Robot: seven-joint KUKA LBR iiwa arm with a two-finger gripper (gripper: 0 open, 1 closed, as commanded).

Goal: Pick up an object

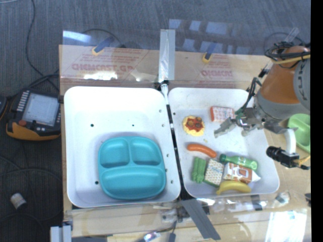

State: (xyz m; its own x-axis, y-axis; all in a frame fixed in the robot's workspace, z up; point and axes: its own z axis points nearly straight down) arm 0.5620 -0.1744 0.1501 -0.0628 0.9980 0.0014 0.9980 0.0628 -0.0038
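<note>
Toy pizza (194,125), hot dog (201,148) and red packet (221,113) surround the hand (228,126).

Loose objects are seen in the right bin (177,135). A small pizza (194,125), red and yellow, lies flat near the left wall. A red-and-white packet (221,114) lies beside it. An orange sausage (201,148) lies slantwise below. Along the front are crowded a green corrugated piece (199,170), a printed card (214,172), a green bottle (239,161) on its side, a small carton (239,174) and a banana (233,187).
</note>
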